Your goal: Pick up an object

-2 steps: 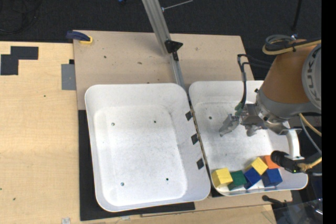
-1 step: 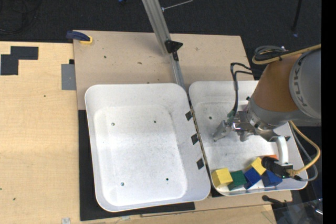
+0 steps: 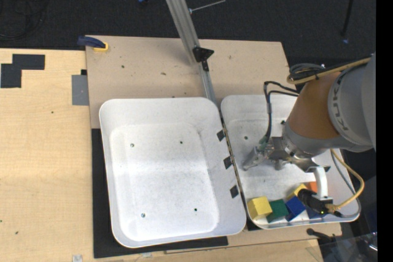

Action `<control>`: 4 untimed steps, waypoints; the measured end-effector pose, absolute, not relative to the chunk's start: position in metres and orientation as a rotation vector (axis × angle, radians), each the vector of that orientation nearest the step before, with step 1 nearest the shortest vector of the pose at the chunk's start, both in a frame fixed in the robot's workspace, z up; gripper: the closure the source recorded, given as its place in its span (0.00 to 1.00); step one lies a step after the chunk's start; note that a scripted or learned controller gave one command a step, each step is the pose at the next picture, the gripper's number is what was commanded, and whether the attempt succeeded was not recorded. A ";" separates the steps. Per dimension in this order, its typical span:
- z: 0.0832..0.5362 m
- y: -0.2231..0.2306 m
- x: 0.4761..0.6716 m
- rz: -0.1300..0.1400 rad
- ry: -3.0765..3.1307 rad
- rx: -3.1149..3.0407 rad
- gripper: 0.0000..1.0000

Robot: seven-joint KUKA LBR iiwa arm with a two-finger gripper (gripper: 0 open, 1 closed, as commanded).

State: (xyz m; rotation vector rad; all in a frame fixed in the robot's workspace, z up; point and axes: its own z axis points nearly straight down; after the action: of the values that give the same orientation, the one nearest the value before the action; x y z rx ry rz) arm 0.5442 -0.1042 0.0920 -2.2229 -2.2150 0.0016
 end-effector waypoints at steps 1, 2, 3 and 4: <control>0.102 -0.106 0.544 0.000 -2.204 -2.232 1.00; 0.161 -0.105 0.552 -0.002 -2.222 -2.222 1.00; 0.204 -0.103 0.550 -0.002 -2.223 -2.221 1.00; 0.256 -0.105 0.551 -0.003 -2.224 -2.222 1.00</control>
State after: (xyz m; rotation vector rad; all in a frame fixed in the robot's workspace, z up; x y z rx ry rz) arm 0.5510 -0.1045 0.2564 -2.2224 -2.2239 -0.0028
